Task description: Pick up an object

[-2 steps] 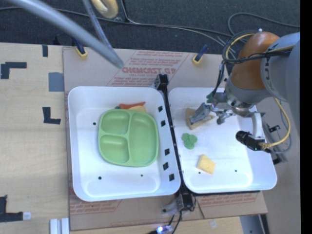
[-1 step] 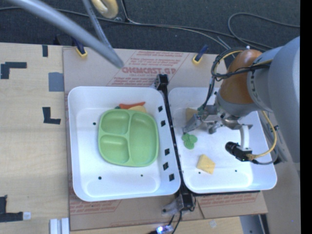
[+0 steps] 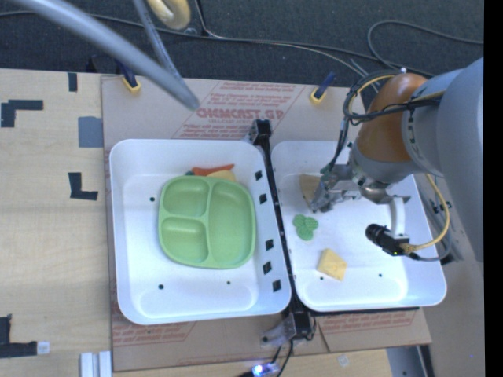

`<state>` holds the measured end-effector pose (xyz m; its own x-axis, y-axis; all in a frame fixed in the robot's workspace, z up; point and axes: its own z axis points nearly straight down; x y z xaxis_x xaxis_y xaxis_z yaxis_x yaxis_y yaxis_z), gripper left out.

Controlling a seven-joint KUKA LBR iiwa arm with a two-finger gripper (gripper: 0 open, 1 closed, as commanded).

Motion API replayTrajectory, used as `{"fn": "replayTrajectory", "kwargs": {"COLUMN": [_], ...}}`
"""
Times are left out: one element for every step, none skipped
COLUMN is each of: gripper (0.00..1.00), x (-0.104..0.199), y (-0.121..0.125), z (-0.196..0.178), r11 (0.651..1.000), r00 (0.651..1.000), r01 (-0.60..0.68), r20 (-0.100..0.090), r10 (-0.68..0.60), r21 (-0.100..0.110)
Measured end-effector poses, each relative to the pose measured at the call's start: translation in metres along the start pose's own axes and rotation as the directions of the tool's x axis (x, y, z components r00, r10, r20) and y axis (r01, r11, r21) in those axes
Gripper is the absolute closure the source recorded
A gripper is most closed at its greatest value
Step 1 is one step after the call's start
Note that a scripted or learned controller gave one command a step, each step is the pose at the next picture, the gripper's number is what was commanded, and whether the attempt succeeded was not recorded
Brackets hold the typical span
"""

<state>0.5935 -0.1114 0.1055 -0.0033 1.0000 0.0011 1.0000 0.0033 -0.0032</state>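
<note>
A tan, wedge-shaped block (image 3: 310,185) is seen in the right-hand shallow white bin (image 3: 416,289), near its upper left part, close to the black divider (image 3: 271,210) between the two bins; this is judged to be the object being approached. The two-finger gripper (image 3: 321,203) of the grey arm is lowered just beside and partly over the block's lower right edge, and contact cannot be confirmed. Whether the jaws are open or closed cannot be told, since they are hidden beneath the wrist hardware. A small green leaf-shaped piece (image 3: 305,226) is found just below the gripper, and a yellow cheese-like wedge (image 3: 332,265) lies further down, apart from both. In the left-hand white bin (image 3: 134,289), a light green sectioned plastic plate (image 3: 207,221) is placed centrally, with an orange strip and a yellow piece (image 3: 214,170) showing at its upper rim. A failed grasp is judged possible: the block could be pushed against the bin wall by an off-centre descent, or slip from the fingers because of its sloped faces; the green piece could also be caught by mistake.
</note>
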Motion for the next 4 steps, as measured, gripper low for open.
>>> {"fn": "replayTrajectory", "kwargs": {"gripper": [1.00, 1.00, 1.00, 1.00], "x": [0.011, 0.016, 0.017, 0.081], "y": [-0.001, 0.004, 0.004, 0.004], "z": [-0.053, -0.116, -0.121, -0.119], "r11": [1.000, 1.000, 1.000, 1.000], "r00": [1.000, 1.000, 1.000, 1.000], "r01": [-0.001, -0.001, -0.002, 0.004], "r20": [0.000, 0.001, 0.000, -0.001], "r10": [0.001, 0.001, 0.002, -0.004], "r21": [-0.006, -0.010, -0.003, -0.002]}}
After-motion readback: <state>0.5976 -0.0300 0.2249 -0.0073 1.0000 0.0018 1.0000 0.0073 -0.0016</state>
